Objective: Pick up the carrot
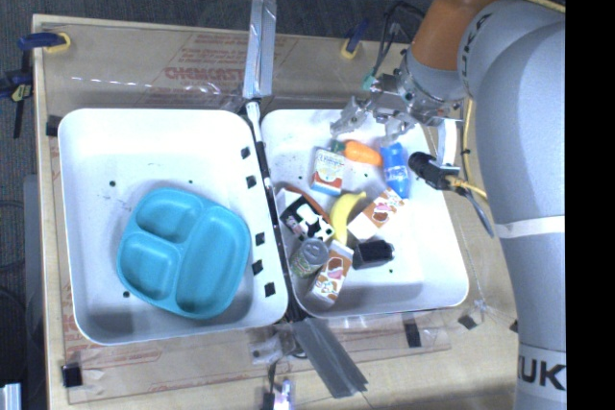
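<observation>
Carrot (362,152): lay near right bin's (437,278) far edge. Gripper (377,117): hovered just above, fingers spread open, holding nothing, evidently positioned for descent.

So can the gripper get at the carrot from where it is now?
Probably yes. The gripper hangs just above the carrot, whose top is uncovered. A blue bottle and a small carton crowd its sides, so there is little room.

We see the gripper (370,115) hovering at the far rim of the right bin (437,278), just above the carrot (362,152), amid a banana (344,209), can (308,255) and cartons; a blue tray (183,250) occupies the left bin (96,149).
</observation>
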You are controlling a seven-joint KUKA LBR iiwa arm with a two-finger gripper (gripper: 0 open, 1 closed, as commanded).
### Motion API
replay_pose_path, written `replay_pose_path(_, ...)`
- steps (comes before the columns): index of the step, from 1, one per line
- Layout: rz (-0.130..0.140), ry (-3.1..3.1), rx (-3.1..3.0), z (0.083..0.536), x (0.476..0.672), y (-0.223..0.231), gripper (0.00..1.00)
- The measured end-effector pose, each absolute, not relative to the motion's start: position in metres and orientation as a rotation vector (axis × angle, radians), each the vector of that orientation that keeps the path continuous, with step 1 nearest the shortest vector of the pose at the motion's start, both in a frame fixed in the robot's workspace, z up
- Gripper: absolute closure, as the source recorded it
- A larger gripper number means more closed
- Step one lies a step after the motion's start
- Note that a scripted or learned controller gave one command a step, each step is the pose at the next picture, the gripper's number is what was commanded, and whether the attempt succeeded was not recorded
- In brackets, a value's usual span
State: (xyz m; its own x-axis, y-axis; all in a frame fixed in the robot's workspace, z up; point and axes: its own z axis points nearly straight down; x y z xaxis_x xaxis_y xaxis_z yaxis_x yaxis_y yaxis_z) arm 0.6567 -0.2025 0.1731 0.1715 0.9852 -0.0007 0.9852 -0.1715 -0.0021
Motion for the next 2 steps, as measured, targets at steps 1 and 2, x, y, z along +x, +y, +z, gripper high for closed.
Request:
replay_pose_path(1,0.006,-1.984,-2.431,0.091,0.651,-0.203,0.00)
replay_pose_path(2,0.007,-1.989,-2.424,0.101,0.652,-0.202,1.00)
